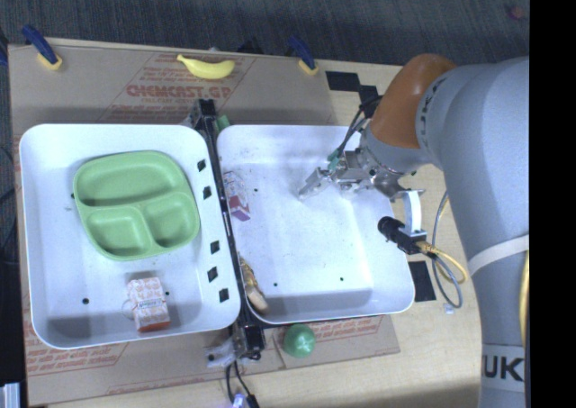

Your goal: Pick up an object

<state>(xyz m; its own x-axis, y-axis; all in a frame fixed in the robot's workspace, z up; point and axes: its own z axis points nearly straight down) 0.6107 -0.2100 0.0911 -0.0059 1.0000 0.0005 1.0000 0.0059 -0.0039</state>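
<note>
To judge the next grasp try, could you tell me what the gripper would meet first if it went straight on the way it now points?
The gripper points left over the right bin. Straight on, it would likely meet the small reddish item by the divider first; bare floor lies between, though depth is unclear.

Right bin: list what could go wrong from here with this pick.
The gripper hangs over a bare part of the right bin, so it may close on nothing. The only items in that bin, a small pinkish object and a tan piece, sit tight against the left wall, where the fingers may jam on the divider.
</note>
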